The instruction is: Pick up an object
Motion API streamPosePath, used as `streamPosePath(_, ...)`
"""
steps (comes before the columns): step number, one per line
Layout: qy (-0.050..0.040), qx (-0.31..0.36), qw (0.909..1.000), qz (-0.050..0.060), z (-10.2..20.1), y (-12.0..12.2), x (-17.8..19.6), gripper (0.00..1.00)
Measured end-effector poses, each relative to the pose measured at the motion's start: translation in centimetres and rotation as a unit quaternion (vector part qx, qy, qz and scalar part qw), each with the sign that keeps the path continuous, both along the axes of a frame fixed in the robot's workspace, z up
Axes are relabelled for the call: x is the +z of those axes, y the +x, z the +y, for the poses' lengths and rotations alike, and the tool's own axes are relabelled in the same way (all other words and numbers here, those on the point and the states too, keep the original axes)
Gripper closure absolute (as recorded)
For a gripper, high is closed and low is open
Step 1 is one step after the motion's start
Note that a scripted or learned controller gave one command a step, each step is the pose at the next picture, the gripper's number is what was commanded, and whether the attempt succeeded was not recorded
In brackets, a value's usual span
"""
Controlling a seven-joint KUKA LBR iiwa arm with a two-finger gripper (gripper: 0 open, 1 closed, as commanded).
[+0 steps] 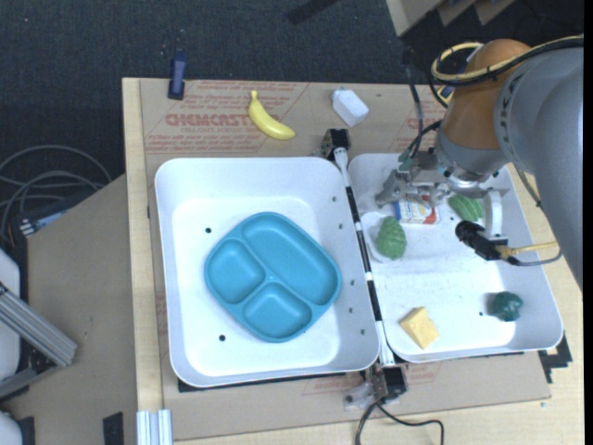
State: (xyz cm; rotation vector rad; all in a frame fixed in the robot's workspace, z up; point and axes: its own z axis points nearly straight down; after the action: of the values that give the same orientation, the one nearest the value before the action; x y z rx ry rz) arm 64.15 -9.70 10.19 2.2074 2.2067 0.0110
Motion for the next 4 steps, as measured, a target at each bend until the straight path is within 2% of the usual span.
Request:
streamPosePath(1, 0.005, 0.0, 0.9999, 0.011, 0.5, -5.5, -1.8, 0.0)
streamPosePath(3, 0.0052, 0.0, 0.9999, 0.011, 0.5, -7.5, -1.7, 0.0)
streamPosePath(4, 0.0055, 0.0, 0.9999, 0.011, 0.3, -7.6, -1.7, 0.0)
